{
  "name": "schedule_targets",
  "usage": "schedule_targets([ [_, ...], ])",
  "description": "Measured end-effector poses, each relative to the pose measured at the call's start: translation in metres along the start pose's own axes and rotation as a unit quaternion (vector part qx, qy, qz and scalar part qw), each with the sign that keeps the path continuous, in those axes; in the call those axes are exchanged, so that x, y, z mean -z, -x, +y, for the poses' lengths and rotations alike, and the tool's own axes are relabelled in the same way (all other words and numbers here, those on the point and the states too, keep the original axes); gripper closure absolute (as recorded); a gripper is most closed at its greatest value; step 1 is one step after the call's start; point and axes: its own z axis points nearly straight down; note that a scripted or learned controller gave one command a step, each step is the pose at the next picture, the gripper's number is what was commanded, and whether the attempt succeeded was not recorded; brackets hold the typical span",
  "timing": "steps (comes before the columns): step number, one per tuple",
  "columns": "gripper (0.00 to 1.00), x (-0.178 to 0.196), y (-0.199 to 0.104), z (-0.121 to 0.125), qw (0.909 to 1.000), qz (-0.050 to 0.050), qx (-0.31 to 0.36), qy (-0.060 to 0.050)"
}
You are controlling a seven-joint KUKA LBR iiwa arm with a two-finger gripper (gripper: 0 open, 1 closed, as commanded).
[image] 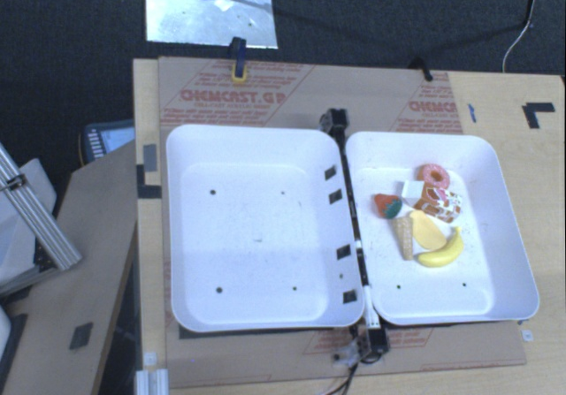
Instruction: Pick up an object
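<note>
Listing the bench for you, operator: two white bins side by side, the left bin [190,208] and the right bin [495,296], with every candidate object clustered in the upper middle of the right one. Item one, a pink doughnut [432,176] at the top of the cluster. Item two, a frosted pastry [439,203] just below it, touching or nearly so. Item three, a red-and-green piece [387,205] at the cluster's left edge. Item four, a cone [404,237] lying with its long axis roughly up-down in the view. Item five, a banana [441,252] at the bottom, its curve running left to right. You cannot tell the gripper's state from this view, nor which way the objects lie from it. Judge the banana the freest pick, since its lower side faces open bin floor; the others crowd each other, so a grasp there risks nudging neighbours.
</note>
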Motion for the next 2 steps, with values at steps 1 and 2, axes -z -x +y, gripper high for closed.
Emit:
schedule_targets([
  [1, 1.0, 0.0121, -0.0006, 0.0005, 1.0, -0.001, 0.002, 0.002],
  [2, 0.0, 0.0116, -0.0006, 0.0005, 1.0, -0.001, 0.003, 0.002],
])
